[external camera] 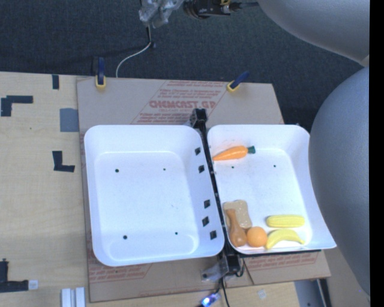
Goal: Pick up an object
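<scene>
The right bin (pixel 298 174) holds several toy foods. An orange carrot (pixel 230 153) with a green tip lies near its far left corner. At the near edge sit a tan bread-like piece (pixel 238 214), a small orange ball (pixel 257 237), a yellow banana (pixel 284 238) and another yellow piece (pixel 285 221) just behind it. My gripper (pixel 157 11) is high at the top edge of the camera view, far beyond both bins over the dark floor, blurred. The grey arm (pixel 351 180) fills the right side.
The left bin (pixel 96 180) sits beside the right one, joined by a black clip strip (pixel 207 180). Both rest on a cardboard sheet (pixel 180 102) held by two clamps. A white cable (pixel 135 55) runs down from the gripper area.
</scene>
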{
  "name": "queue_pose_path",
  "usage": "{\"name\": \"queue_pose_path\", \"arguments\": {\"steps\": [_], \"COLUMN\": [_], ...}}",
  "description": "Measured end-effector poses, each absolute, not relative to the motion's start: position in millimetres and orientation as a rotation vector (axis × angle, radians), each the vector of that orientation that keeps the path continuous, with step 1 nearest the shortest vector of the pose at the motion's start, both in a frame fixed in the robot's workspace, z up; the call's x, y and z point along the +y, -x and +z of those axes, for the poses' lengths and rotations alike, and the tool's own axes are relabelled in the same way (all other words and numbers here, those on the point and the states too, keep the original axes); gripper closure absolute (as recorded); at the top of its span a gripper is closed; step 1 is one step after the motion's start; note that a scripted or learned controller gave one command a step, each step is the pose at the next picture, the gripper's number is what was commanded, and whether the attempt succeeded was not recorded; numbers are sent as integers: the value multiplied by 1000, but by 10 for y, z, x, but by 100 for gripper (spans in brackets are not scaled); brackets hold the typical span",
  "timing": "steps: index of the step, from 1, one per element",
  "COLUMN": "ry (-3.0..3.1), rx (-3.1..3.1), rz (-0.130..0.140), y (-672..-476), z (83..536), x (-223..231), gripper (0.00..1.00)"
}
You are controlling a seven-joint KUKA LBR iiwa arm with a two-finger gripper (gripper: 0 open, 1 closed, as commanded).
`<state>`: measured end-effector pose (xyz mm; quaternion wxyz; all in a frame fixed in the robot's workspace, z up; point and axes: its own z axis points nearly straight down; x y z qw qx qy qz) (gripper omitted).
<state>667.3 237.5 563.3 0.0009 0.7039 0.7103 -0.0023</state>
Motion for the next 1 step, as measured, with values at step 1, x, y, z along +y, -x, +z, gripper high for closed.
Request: {"name": "queue_pose_path", "arguments": {"steps": [1], "ry": [-2208], "rx": [2229], "rz": [-4], "y": [-6673], "z": [5730], "x": [2388], "gripper": [100]}}
